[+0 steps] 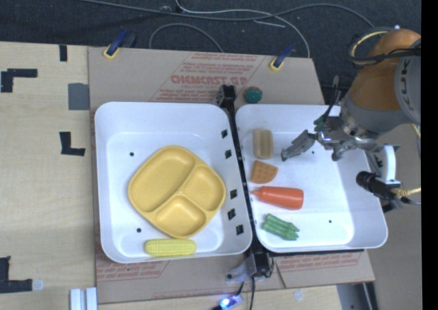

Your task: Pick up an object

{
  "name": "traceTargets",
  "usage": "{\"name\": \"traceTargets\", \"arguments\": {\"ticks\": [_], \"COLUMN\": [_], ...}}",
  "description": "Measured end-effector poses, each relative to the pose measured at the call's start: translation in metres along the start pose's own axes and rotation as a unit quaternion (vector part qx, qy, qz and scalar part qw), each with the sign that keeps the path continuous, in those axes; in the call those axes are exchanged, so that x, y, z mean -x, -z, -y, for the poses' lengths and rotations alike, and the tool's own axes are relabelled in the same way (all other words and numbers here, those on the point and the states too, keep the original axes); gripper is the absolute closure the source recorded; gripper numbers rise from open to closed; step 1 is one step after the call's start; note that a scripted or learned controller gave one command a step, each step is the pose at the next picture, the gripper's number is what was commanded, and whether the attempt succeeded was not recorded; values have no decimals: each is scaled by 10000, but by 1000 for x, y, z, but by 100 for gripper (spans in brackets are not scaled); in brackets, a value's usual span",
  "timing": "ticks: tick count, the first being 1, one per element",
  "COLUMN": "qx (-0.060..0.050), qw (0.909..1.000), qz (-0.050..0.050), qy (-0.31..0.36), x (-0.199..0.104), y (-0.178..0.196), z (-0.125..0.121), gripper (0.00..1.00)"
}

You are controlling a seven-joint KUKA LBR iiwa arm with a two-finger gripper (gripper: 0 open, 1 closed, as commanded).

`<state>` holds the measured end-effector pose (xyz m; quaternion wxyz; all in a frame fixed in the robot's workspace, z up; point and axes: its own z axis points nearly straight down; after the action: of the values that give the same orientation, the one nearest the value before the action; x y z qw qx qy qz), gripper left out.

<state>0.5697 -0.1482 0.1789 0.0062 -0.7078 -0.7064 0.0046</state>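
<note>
Camera view has the arm [380, 89] coming in from the right of the frame, its gripper [295, 150] hanging over the right bin [342, 233] with nothing between its fingers; from where I stand the dark fingers look spread a little, though how wide is hard to judge. The things it could take all lie along the left side of that bin: a tan bread-like piece [263, 143] at the top, an orange wedge [263, 172] just under it, a carrot [278, 196] lying crosswise below that, and a green pod [281, 227] nearest the lower edge. The left bin [109, 165] holds a yellow divided plate [177, 190] and a corn cob [170, 248] at its bottom. I'd say this is the approach step, nothing grasped yet. The fingertips sit just right of the bread piece, so the next move likely calls for a short shift left, a descent, and a squeeze across its narrow width.
</note>
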Motion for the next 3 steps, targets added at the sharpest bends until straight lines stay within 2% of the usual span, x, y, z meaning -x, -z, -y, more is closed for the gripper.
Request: {"name": "traceTargets", "arguments": {"ticks": [1, 2, 3], "qx": [66, 61, 79], "qw": [10000, 10000, 10000], "qz": [10, 15, 12], "qy": [17, 22, 7], "x": [0, -4, -3], "y": [8, -51, -94], "z": [-3, -12, -13], "gripper": [0, 0, 0]}}
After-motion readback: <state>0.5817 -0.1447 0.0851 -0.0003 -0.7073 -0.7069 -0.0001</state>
